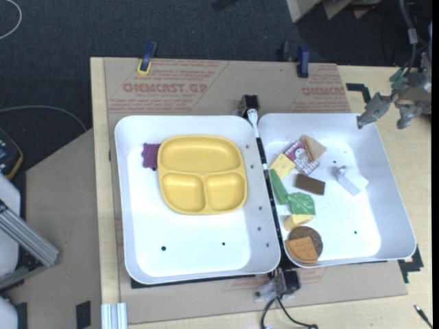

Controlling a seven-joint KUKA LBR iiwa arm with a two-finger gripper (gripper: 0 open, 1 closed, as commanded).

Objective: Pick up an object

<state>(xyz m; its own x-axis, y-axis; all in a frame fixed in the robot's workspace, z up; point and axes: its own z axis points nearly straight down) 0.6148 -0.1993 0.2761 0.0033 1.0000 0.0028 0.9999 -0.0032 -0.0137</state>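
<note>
My gripper [386,115] hangs open at the far right corner of the right bin [384,204], with nothing between its fingers. Below and to its left lie the bin's objects: a small white bottle [351,180], a brown bar [310,184], a red-and-white packet [300,155], a tan wedge [314,145], a yellow block [281,164], green pieces [300,202] and a round brown cookie [304,245]. The bottle is the nearest to the gripper, and the two are well apart.
The left bin [137,211] holds a yellow three-compartment plate [202,173] with a purple item [149,155] at its left edge. A black divider strip [264,177] runs between the bins. Clamps [145,65] stand on the board's far edge.
</note>
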